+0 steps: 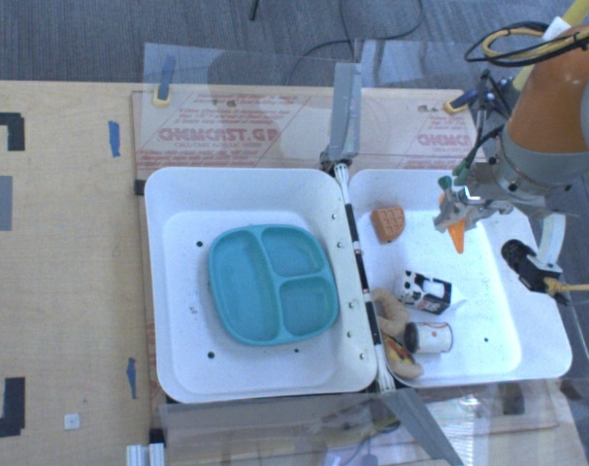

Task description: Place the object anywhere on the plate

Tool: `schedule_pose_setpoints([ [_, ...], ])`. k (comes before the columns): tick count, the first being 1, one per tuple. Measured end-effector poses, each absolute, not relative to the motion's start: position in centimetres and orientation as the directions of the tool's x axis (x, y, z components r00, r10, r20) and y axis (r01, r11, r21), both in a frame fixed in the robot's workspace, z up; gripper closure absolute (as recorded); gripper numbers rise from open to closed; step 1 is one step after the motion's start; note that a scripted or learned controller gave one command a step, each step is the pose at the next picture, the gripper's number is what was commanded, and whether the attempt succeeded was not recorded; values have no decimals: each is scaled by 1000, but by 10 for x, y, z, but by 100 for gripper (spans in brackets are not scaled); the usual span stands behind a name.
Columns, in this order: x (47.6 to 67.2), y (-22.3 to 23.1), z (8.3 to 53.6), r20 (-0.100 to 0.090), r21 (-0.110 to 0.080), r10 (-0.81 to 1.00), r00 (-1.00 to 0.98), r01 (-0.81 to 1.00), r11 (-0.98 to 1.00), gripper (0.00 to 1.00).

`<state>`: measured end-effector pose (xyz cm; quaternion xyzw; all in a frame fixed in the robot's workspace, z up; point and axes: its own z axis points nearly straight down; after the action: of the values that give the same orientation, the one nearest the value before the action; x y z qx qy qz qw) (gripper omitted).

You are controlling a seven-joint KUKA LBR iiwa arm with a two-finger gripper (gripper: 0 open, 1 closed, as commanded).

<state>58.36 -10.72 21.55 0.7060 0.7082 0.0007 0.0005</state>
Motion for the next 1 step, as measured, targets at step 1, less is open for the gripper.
schedule_pose_setpoints([
  [1, 601, -26, 200, 0, 0, 993, -122, 993, 122, 100],
])
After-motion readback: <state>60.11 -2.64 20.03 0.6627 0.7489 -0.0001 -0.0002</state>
